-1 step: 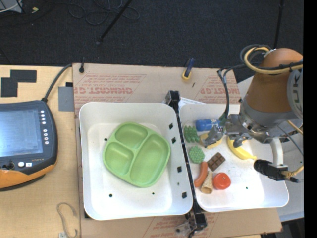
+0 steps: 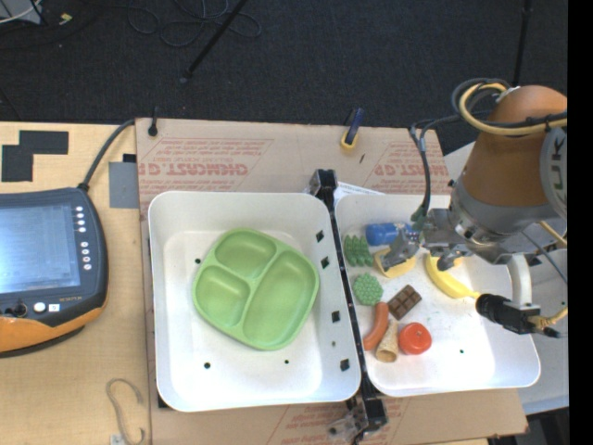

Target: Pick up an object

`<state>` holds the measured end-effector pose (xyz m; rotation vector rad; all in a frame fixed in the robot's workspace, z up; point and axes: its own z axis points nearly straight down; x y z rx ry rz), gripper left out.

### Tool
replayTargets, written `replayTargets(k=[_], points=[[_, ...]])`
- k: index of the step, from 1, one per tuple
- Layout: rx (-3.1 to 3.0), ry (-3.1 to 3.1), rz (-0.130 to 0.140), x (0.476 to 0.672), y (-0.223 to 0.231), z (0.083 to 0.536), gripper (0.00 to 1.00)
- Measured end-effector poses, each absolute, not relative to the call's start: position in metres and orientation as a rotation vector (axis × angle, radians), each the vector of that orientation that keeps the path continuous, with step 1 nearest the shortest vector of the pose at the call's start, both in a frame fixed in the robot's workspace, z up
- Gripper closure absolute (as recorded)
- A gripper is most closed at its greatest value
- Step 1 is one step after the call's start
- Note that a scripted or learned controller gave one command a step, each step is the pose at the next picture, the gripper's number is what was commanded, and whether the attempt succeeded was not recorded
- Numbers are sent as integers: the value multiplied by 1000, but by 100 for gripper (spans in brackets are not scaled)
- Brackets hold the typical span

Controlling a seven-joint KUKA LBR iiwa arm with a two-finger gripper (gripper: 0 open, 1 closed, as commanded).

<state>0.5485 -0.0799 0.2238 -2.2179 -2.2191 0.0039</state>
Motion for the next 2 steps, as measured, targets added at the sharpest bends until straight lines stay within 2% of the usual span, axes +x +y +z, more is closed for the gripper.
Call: replayTargets(k=[2], points=[[-2217,-2215,9,550,-86,129,0]])
